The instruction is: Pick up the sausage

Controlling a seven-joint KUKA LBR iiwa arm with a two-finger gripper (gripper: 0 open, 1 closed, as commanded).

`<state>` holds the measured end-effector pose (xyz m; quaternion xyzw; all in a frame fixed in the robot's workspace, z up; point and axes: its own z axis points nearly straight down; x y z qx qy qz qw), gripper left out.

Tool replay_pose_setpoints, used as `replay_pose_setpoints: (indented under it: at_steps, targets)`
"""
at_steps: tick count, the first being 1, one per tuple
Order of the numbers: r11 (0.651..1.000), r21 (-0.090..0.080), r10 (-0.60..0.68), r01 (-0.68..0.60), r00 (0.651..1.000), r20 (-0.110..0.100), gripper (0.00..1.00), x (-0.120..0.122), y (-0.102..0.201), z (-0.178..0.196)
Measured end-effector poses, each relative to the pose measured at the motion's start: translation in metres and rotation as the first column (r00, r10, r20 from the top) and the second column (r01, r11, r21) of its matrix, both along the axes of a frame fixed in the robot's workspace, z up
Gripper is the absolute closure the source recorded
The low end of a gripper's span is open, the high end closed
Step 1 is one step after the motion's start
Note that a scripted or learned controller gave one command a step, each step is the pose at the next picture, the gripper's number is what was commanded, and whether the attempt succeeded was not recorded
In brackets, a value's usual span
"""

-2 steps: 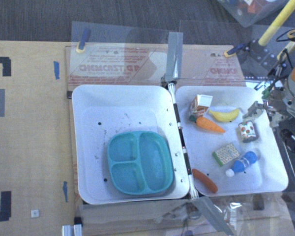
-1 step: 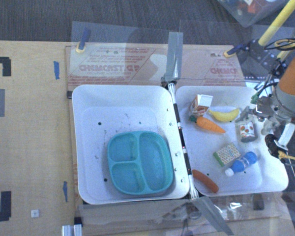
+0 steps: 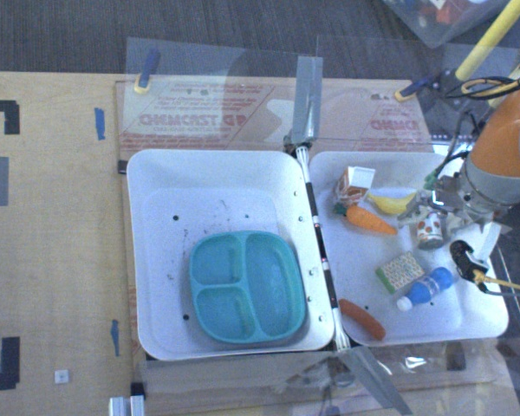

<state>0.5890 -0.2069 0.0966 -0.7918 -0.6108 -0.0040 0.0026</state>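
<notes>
The wooden worktop (image 3: 52, 258) carries some black marks and small pieces of blue tape on its left part. On it stand two shallow white bins side by side. The left bin (image 3: 156, 189) holds a turquoise tray (image 3: 245, 287) with three compartments, which lies flat in the near half of the bin, toward its right wall. Behind both bins there is a sheet of cardboard under a clear plastic cover (image 3: 208, 102). In the right bin (image 3: 494, 315) several things lie. The sausage (image 3: 361, 318), reddish-orange and long, lies flat near the front left corner of this bin, just beside the wall that divides the two bins, and nothing touches it. Farther back there is a small white and red carton (image 3: 355, 185), with an orange carrot (image 3: 369, 221) just in front of it and a yellow banana (image 3: 390, 203) to the right of the carton. Near the middle lies a small green box (image 3: 400, 270), and beside it a plastic bottle with a blue cap (image 3: 425, 288) lies on its side. The claw (image 3: 435, 208) hangs over the back right part of this bin, close to a small spotted can (image 3: 430, 230), well apart from the sausage. I cannot tell if the claw is released or clenched. The grey arm with its orange band (image 3: 503, 146) enters from the right.
</notes>
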Motion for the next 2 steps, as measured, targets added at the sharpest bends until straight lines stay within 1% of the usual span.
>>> replay_pose_setpoints:
  at_steps: [1, 2]
  targets:
    - [1.0, -0.007, 0.0, 0.0, 1.0, -0.001, 1.0, -0.001, -0.003, 0.009]
    - [0.976, -0.011, 0.216, -0.216, 0.976, -0.001, 1.0, -0.019, 0.042, 0.083]
